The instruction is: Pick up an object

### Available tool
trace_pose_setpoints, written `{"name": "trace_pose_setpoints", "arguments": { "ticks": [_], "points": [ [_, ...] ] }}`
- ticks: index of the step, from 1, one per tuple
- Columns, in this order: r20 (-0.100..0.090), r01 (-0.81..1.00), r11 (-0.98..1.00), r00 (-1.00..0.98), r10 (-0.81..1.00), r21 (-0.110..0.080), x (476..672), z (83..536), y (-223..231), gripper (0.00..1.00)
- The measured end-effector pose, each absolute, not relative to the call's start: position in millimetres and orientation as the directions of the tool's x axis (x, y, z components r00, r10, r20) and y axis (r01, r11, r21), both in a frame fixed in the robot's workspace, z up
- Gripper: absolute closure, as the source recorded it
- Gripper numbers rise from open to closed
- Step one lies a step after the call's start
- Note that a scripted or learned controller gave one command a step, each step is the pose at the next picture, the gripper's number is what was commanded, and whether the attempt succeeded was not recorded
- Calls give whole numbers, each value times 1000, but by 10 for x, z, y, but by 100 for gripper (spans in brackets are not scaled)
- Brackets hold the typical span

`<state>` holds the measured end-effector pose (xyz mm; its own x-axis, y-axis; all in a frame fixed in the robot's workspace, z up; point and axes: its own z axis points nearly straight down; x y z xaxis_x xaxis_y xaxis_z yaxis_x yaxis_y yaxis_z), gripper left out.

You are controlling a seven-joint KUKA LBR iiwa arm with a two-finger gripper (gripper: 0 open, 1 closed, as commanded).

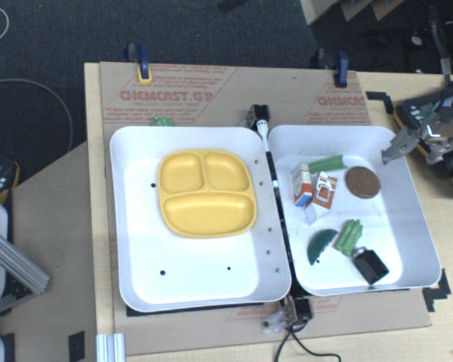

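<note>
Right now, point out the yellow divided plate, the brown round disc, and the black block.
yellow divided plate (208,211), camera view, on its large lower compartment.
brown round disc (362,182), camera view, on its centre.
black block (371,265), camera view, on its top face.

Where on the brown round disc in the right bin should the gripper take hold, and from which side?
The brown disc lies flat and apart from its neighbours, so probably from straight above, with fingers across its rim at opposite edges. The carton sits to its left, so spanning near-to-far looks safer than left-to-right.

Open floor (192,259) below yellow tray (208,192)
</note>
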<state>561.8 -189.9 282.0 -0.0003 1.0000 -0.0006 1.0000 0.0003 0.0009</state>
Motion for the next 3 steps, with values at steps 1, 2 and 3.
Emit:
{"name": "trace_pose_setpoints", "arguments": {
  "ticks": [1, 2, 3],
  "points": [
    [4, 1000, 7, -7, 1000, -4, 5220, 2929, -1107, 0],
    [3, 1000, 6, -6, 1000, -3, 4776, 3162, -560, 0],
    [0, 1000, 2, -2, 1000, 0, 4799, 3253, -590, 100]
  ]
}}
